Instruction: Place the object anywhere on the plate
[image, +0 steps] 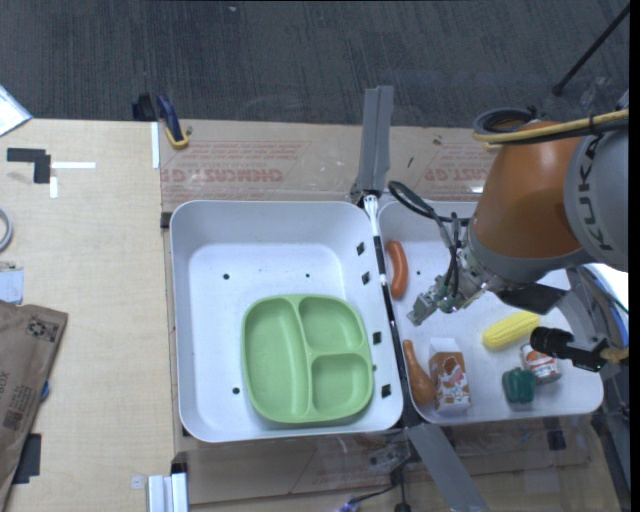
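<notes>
A green plate (305, 357) with three compartments lies in the left bin (200, 300). In the right bin (575, 400) lie a hot dog (397, 268), a carrot-like orange piece (419, 372), a small printed box (451, 380), a yellow corn cob (510, 328), a small can (541, 364) and a green item (519, 386). My gripper (438, 299) hangs low over the right bin's middle, between the hot dog and the corn cob, just above the box. I see nothing held in it.
The arm's grey and orange body (540, 200) covers the right bin's upper right part. A grey divider post (376, 140) stands between the bins. Brown cardboard (25, 370) lies at the bench's left edge.
</notes>
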